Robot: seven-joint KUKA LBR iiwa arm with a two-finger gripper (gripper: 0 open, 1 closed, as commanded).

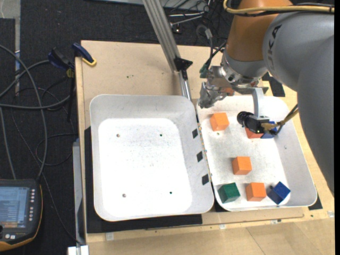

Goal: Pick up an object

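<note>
The right bin (297, 166) holds several small blocks. An orange block (219, 121) lies near its far left corner, another orange block (242, 164) sits mid-bin, and a third orange block (255, 191) rests at the front between a green block (229, 192) and a blue block (278, 192). A red-orange block (253, 132) shows partly behind a black fitting on the arm. My gripper (210, 99) hangs over the bin's far left corner, just above and left of the first orange block. Nothing shows between its fingers.
The left bin (141, 153) lies beside the right one, their rims meeting near the centre. A slanted metal rail (164, 31) crosses the back of the bench. Blue clamps (71, 57) sit at the bench's far left corner. A pendant (18, 206) lies on the floor at left.
</note>
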